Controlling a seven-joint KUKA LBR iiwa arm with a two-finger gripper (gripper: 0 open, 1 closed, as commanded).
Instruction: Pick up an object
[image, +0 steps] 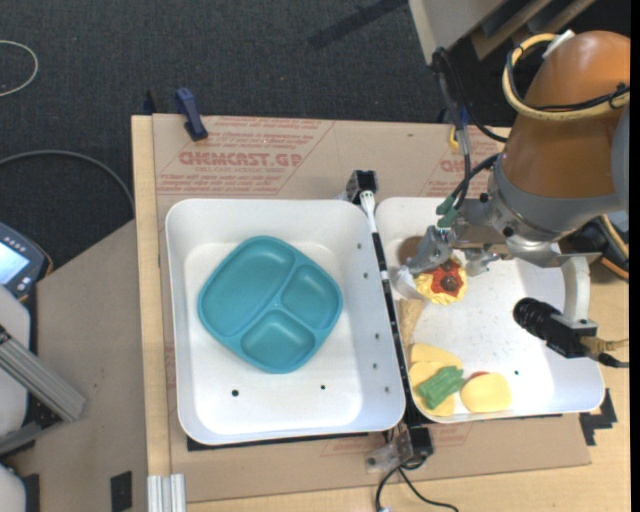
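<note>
- Two white bins side by side on the bench: left bin (190, 300), right bin (560, 385).
- In the left bin, one teal plate (268, 303) with three sections, lying flat near the middle.
- Arm (565, 120) reaching in from 3 o'clock, low over the right bin's 10 o'clock part.
- Gripper (443, 262) right above a yellow toy (441, 283) with red and dark bits on it, touching or almost touching.
- Fingers too hidden by the wrist; cannot tell if spread or pressed together, or if pinching the toy.
- At the right bin's 7 o'clock: yellow slices (434, 357), a green piece (438, 384) on top, and a yellow-and-red piece (485, 391) just beside.
</note>
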